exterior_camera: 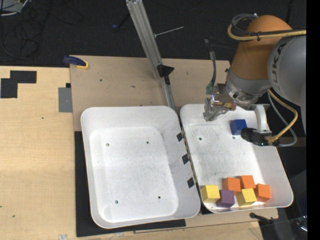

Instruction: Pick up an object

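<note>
The robot's gripper (212,113) hung over the far end of the right bin (220,149), its metal fingers pointing down; whether they stood apart or closed could not be told, and nothing showed between them. A blue block (238,126) lay just to the right of the jaws, near but apart. Well below them, at the bin's near edge, sat a cluster of two yellow blocks (211,192), three orange blocks (232,184) and one purple block (227,198).
</note>
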{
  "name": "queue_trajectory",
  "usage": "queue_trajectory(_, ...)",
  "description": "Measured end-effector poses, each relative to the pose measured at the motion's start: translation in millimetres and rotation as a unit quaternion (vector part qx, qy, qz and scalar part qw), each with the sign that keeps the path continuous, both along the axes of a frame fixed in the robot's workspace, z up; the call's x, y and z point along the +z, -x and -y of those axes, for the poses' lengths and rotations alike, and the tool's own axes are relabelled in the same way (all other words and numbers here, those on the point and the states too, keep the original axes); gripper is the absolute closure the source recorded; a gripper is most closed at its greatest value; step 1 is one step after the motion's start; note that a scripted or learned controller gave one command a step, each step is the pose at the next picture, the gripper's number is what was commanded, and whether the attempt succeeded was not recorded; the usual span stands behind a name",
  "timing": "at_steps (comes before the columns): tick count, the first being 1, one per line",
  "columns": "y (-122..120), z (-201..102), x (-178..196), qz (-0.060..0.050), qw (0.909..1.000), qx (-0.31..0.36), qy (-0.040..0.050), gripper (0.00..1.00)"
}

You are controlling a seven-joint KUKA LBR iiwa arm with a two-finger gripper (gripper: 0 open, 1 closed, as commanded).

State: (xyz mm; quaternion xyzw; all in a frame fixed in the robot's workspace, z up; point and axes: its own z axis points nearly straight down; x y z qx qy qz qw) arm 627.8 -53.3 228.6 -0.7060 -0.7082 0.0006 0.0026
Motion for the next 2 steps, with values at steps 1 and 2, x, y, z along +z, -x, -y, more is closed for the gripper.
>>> queue_trajectory(1,23,-48,6,0.0,1.0,-0.002,0.0011,1.0)
queue_trajectory(2,32,-102,-4,-0.001,1.0,0.0,0.0002,1.0)
